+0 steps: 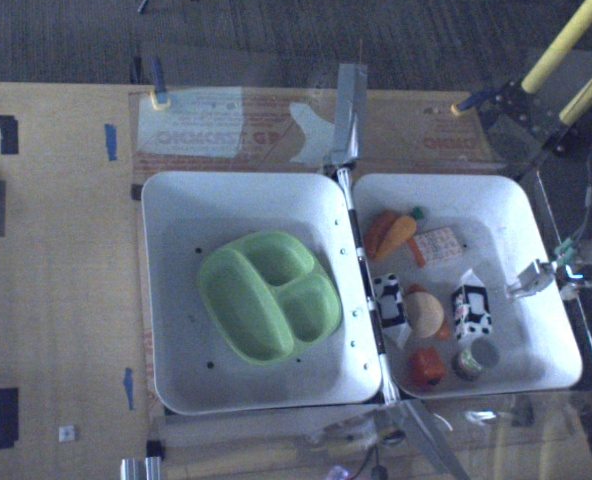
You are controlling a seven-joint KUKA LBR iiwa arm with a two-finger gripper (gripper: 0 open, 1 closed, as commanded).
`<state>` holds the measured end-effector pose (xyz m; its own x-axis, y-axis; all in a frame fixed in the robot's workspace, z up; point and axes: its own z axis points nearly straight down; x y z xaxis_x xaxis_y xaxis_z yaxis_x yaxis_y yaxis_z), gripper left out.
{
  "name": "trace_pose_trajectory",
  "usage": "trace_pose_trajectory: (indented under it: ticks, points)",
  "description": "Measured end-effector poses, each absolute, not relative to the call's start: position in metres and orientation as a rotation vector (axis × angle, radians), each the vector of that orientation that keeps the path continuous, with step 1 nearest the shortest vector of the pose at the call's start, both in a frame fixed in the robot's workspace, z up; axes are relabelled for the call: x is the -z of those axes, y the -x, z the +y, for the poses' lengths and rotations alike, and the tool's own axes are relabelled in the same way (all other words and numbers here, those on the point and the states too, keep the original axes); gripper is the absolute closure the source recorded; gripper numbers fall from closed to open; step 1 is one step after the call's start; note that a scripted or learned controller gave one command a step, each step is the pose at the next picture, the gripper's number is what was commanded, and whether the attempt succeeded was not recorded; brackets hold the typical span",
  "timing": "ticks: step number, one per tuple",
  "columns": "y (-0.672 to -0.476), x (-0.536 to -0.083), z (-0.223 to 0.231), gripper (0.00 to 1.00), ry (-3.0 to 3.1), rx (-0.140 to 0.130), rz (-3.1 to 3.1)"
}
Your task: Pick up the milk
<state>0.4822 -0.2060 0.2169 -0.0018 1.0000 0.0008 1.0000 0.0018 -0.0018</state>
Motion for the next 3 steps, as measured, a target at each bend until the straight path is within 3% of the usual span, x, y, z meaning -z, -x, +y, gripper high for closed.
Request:
trace_pose_trajectory:
  ticks: [1,2,3]
  points:
    - [-0.517,-0.103,-0.195,0.0,2.082,0.001,-2.356]
    - [-0.518,-0.112,-0.196,1.0,2.086,0.003,-2.356]
    - [-0.494,-0.217,-0.129,1.0,2.076,0.0,-2.358]
